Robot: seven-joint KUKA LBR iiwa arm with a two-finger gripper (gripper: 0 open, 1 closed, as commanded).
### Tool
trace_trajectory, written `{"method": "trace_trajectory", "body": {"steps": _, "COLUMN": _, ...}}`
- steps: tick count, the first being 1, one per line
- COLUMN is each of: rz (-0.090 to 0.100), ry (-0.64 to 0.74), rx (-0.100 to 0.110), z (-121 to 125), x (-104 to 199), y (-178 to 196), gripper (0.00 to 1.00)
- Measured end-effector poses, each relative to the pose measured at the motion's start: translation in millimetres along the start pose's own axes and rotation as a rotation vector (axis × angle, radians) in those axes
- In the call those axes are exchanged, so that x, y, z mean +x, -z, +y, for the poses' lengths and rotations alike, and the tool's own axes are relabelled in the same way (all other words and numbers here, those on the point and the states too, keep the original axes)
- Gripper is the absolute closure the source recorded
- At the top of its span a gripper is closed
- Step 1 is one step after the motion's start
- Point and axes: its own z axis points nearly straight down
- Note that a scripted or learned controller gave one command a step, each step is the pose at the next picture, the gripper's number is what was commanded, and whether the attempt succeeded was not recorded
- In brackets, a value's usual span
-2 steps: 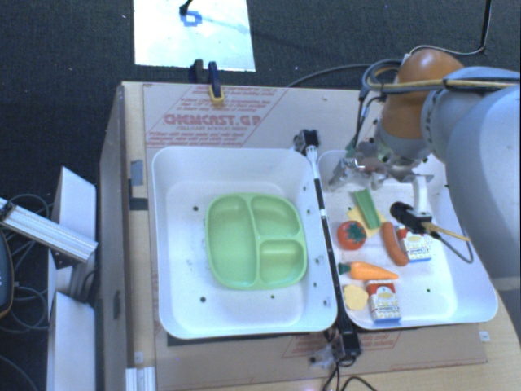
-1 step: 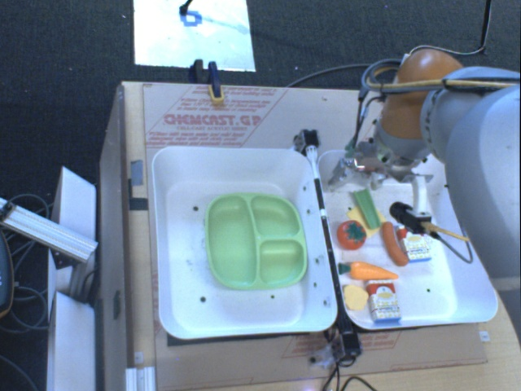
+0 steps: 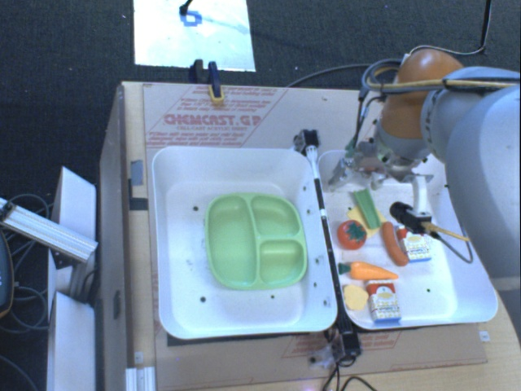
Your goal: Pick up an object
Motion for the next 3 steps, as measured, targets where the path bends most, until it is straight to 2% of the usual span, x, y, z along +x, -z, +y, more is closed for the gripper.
{"method": "trace_trajectory", "body": {"steps": 2, "rz": 0.000, "ry": -0.001, "rx": -0.001, "z": 0, "x": -1, "y": 0, "gripper": 0.00}}
{"method": "trace_trajectory", "body": {"steps": 3, "rz": 0.000, "ry": -0.003, "rx": 0.001, "z": -17, "x": 0, "y": 0, "gripper": 0.00}}
